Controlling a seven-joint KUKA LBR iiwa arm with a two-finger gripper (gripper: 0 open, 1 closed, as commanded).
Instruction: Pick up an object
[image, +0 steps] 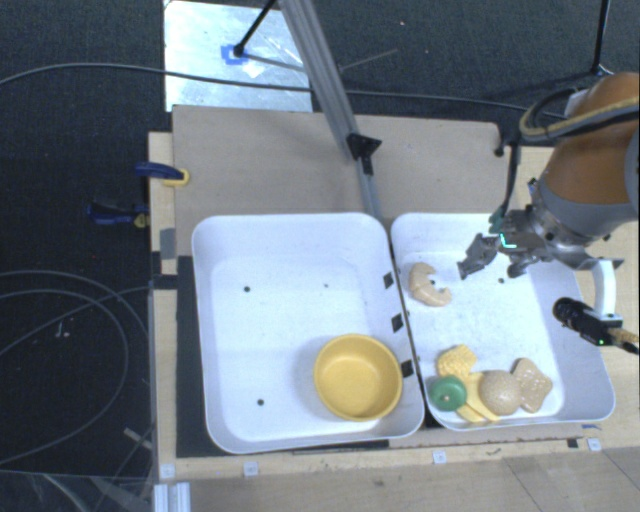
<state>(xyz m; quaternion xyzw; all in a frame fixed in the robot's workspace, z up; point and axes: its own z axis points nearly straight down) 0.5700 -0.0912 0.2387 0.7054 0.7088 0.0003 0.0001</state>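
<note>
The tool (497, 255) is hanging over the upper part of the right bin (600, 400) with its fingers spread open and holding nothing, and the nearest thing, a small tan bread piece (430, 285), is lying just to its lower left.

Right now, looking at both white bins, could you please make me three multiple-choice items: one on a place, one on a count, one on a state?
1. Where is the round yellow plastic bowl?
A. left white bin
B. right white bin
C. on the bench outside the bins

2. How many bowls are there?
A. one
B. two
C. three

3. The yellow bowl stands:
A. upside down
B. upright, opening up
C. on its side

Key: 1 A, it sits at the left bin's near right corner. 2 A, a single yellow bowl shows. 3 B, its hollow inside faces the camera.
</note>
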